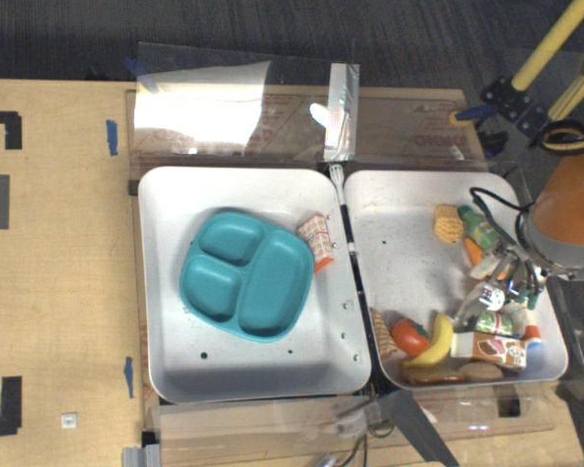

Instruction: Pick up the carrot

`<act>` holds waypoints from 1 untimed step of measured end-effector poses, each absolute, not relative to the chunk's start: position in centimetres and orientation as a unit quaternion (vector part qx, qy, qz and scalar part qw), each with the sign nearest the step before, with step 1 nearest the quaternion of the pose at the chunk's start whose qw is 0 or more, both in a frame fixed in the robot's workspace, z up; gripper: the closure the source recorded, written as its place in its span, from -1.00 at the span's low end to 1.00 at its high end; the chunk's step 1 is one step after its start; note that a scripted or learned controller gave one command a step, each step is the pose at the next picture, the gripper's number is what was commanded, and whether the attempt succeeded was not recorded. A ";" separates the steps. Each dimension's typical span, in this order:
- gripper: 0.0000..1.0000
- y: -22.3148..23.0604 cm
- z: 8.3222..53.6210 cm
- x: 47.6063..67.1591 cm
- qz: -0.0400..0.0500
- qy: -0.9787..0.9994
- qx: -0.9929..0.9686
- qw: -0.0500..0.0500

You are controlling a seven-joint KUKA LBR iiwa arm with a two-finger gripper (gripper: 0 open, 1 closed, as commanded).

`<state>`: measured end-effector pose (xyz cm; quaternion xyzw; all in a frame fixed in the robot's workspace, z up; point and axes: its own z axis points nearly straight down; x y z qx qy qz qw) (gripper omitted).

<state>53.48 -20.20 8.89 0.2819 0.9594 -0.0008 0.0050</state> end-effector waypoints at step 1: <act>-1.00 -15.4 8.9 52.5 0.001 0.940 0.340 0.006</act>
